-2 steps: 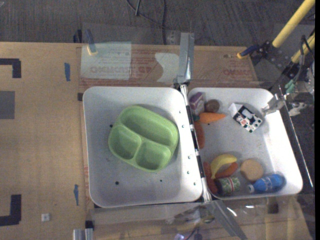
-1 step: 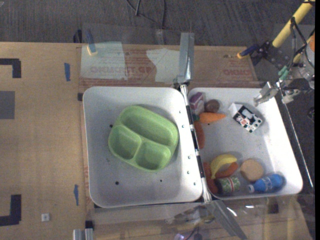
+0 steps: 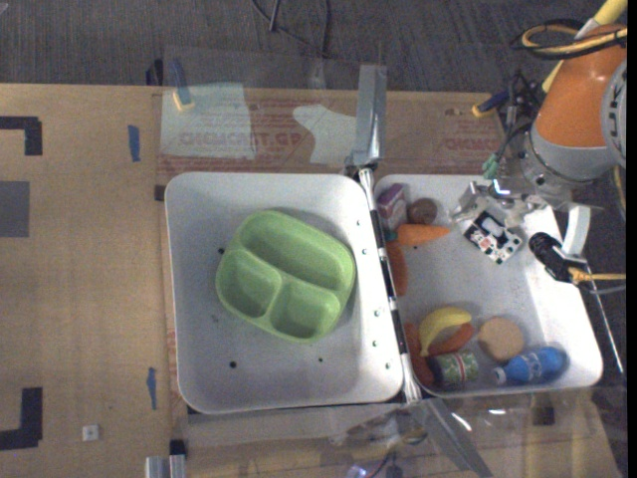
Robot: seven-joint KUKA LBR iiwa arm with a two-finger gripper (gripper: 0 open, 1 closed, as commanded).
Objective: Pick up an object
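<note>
Gripper (image 3: 492,235) over right white bin (image 3: 572,312) | finger state unclear | should descend squarely onto orange carrot (image 3: 422,234), clear of bin wall

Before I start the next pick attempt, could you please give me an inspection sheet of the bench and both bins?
Surface: brown bench bearing a left bin and a right bin.
Job's things: right bin holds a carrot, banana, blue bottle, green can and a round tan piece.
Clutter: green divided plate in the left bin.
Grippers: gripper above the right bin's far side; nothing seen between its fingers.
Cables: black cable on the floor; yellow one beside the right bin.
Surroundings: grey carpet.
</note>
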